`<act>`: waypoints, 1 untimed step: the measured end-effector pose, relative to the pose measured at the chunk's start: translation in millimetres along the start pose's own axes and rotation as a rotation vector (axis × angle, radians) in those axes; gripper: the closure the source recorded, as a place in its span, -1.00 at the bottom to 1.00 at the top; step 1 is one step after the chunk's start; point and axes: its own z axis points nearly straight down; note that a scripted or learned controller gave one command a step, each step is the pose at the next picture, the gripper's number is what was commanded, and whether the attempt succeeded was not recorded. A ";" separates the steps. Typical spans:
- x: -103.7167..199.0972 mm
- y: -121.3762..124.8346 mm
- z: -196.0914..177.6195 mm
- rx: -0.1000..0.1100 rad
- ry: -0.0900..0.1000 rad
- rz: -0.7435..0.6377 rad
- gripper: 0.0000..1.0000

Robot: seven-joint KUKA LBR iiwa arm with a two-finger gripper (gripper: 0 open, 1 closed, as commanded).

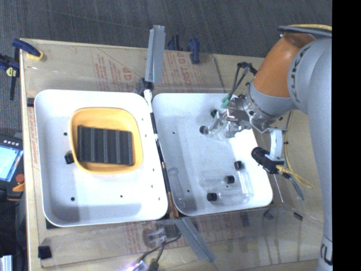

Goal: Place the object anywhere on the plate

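A yellow plate [105, 117] with a raised rim lies in the left bin [51, 196]. A dark, ridged rectangular object [105, 144] rests flat on the plate, covering most of its middle. My gripper [219, 125] hangs over the upper part of the right bin [180, 134], well to the right of the plate and apart from the dark object. Nothing shows clearly in the gripper.
A clear plastic item [228, 186] with small black bits lies at the front of the right bin. The divider [156, 145] between the two bins runs down the middle. Blue clamps [193, 48] and a metal bar [154, 52] stand at the bench's back edge.
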 end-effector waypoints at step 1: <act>71.6 -7.1 -24.1 0.000 -0.002 -0.153 1.00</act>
